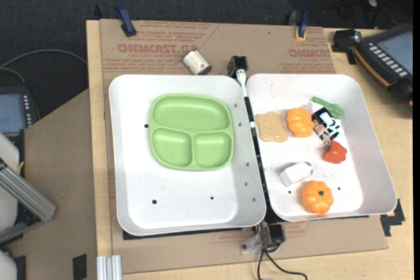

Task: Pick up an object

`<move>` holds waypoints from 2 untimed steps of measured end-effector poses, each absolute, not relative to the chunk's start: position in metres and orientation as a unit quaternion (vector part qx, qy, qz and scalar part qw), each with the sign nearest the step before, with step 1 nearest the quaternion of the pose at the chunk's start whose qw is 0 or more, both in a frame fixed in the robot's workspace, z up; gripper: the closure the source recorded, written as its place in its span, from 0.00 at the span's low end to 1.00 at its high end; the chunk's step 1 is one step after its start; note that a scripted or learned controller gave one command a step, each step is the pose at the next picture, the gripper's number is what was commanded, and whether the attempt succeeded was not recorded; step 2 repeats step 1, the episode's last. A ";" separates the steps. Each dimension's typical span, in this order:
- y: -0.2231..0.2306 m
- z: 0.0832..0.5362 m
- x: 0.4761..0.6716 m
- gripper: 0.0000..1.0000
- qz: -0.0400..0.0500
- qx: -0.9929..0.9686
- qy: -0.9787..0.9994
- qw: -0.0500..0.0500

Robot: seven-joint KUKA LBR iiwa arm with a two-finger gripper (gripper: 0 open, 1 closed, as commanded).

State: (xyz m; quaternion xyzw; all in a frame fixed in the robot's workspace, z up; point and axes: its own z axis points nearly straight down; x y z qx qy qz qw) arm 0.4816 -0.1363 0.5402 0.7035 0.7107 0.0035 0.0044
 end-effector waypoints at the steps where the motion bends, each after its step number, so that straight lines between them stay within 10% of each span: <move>1: -0.178 0.441 0.478 1.00 -0.003 0.709 0.705 -0.004; 2: -0.178 0.441 0.478 1.00 -0.003 0.709 0.705 -0.004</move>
